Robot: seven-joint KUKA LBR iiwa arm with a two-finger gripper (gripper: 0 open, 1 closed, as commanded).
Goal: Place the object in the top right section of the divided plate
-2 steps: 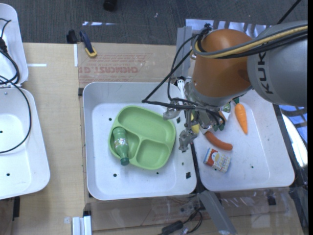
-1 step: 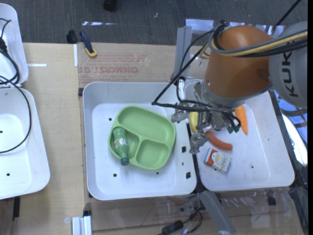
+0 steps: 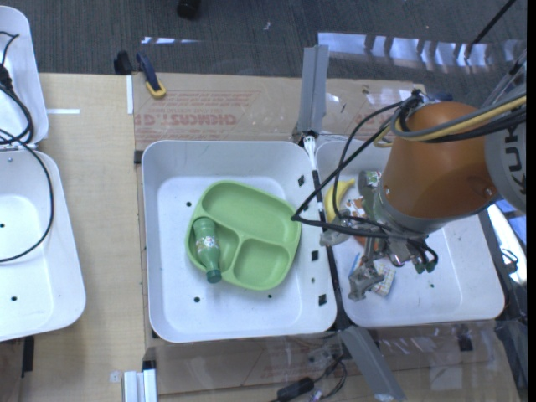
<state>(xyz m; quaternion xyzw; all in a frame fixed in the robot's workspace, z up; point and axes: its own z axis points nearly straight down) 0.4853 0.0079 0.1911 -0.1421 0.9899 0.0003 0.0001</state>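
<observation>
The pincer (image 3: pixel 366 281) hangs over the right bin (image 3: pixel 469 300); its opening cannot be judged. The divided plate (image 3: pixel 247 234) lies well to its left in the left bin (image 3: pixel 167 249), a green bottle (image 3: pixel 206 248) already in one compartment. Placement remains undone.

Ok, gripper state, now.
Gripper: over the right bin, low among the items there; open or shut cannot be told, no object seen in it.

The arm's orange band (image 3: pixel 435 162) hides much of the right bin (image 3: pixel 469 300) and blocks the hand.
</observation>
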